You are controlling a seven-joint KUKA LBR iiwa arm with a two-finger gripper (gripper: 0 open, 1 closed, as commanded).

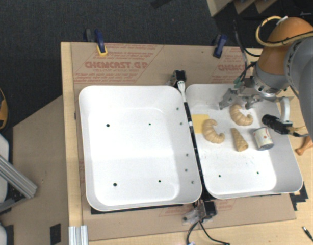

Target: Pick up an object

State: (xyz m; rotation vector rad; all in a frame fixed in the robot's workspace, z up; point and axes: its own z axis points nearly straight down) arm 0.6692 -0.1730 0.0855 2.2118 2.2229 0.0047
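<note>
My gripper [237, 102] hangs over the far part of the right bin [284, 175], reaching in from the right. Its grey fingers [225, 101] stand spread and open, with nothing between them. A tan croissant [241, 117] lies just in front of the fingertips. A second croissant [213, 131] lies to its left, partly on a pale yellow cheese slice [199, 121]. Nearer the front, a small bread wedge [239, 139] lies beside a silver can [262, 138] on its side.
The left bin [131, 147] sits beside the right one, with a black divider strip [189, 131] between them. Both bins rest on a brown board [126, 63] held by blue clamps [100, 41] at the back.
</note>
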